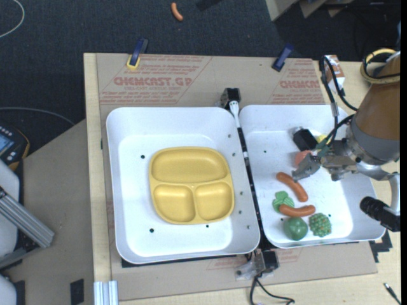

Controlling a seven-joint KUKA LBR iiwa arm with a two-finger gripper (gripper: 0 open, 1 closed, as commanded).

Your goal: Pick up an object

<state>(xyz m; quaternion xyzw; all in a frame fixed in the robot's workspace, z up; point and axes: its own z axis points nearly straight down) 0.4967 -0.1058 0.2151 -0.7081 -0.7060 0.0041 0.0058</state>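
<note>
Dark carpet surrounds the cardboard-topped bench point(191, 75), where two white bins sit side by side. Left of centre, the left bin point(124, 170) holds a yellow divided plate point(191, 184). The right bin point(267, 126) holds an upper sausage point(292, 186), a lower sausage point(297, 210), a green ball point(295, 229) and what looks like a broccoli piece point(320, 224), all in its lower half. The gripper point(310, 165) hangs just up and right of the upper sausage. I cannot tell whether it is spread or pinching anything.

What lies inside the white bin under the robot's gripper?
In the bin: two sausages, a green leafy piece, a round green vegetable and a broccoli floret. The gripper and arm cover the floor beneath them, so anything there is hidden.
</note>
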